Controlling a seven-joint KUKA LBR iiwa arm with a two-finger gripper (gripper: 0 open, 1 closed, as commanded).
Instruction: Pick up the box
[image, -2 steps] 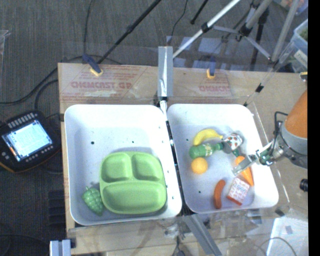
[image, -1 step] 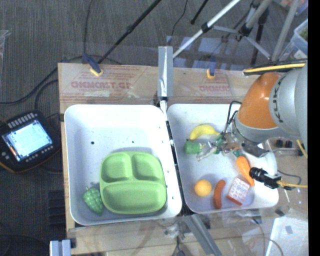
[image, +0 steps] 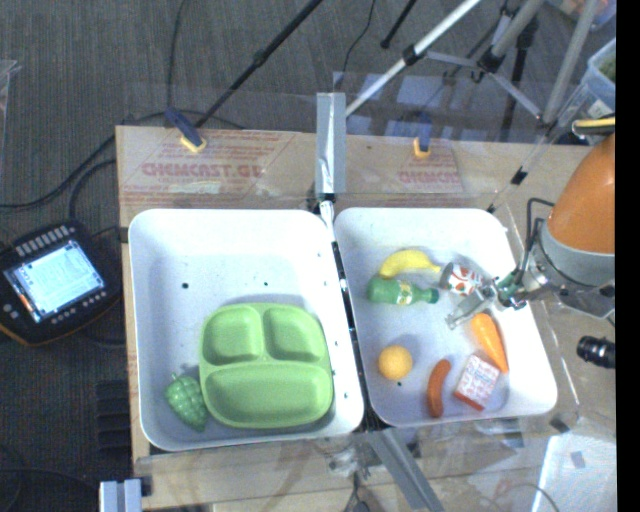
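Task barely started: the box (image: 476, 382), red and white, lies untouched near the front right corner of the right bin (image: 352, 300), apart from the gripper (image: 468, 305). The gripper hovers over the bin's middle right, above the box, nothing visibly between its fingers; can't tell if they're spread or closed. Reach, grasp and lift all left. Right bin also holds a banana (image: 407, 262), green bottle (image: 400, 292), orange (image: 396, 362), carrot (image: 489, 340), sausage (image: 438, 387). Left bin (image: 160, 250) holds a green divided tray (image: 266, 366) and a green bumpy fruit (image: 186, 400).
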